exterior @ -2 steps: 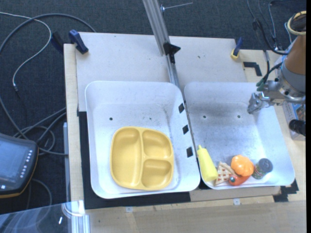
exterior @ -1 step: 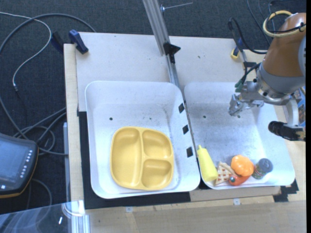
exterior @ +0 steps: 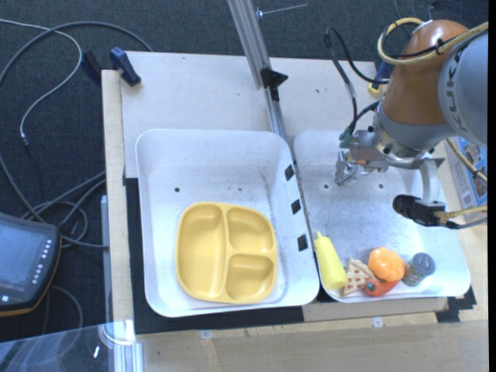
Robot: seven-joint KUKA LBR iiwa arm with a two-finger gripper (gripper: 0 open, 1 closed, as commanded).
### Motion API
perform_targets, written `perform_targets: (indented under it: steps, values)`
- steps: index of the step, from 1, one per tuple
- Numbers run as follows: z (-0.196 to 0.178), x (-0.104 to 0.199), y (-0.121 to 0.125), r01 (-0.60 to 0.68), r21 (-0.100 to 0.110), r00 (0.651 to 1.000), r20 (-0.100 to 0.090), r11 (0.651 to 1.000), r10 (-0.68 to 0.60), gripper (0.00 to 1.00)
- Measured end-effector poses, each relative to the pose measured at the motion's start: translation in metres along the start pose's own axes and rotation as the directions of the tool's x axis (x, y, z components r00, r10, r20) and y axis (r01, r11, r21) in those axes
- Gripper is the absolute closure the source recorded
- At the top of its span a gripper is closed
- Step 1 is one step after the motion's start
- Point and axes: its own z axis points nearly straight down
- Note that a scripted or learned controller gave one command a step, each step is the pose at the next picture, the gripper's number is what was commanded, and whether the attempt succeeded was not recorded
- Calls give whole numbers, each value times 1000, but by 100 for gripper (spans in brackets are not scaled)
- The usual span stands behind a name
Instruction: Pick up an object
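My gripper (exterior: 345, 173) hangs over the far left part of the right bin (exterior: 372, 215), pointing down above bare bin floor, and I see nothing in it. The loose objects lie along the right bin's near edge: a yellow bottle-shaped piece (exterior: 329, 263), a checked waffle piece (exterior: 358, 273), an orange fruit (exterior: 386, 263), a small red piece (exterior: 375, 288) and a grey can (exterior: 419, 268). They lie well in front of the gripper and apart from it. In the left bin (exterior: 209, 161) a yellow divided plate (exterior: 227, 252) rests near the front.
A slanted metal pole (exterior: 249, 33) rises behind the ridge between the bins, which carries black clips (exterior: 295, 206). A blue clamp (exterior: 124, 66) sits at the bench's far left corner. Cables (exterior: 46, 49) and a tablet (exterior: 25, 263) lie left of the bench.
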Motion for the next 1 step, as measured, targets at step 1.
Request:
perform_targets:
  steps: [1]
  values:
    - [-8, 49, -14, 0, 0, 1000, 0, 1000, 0, 100]
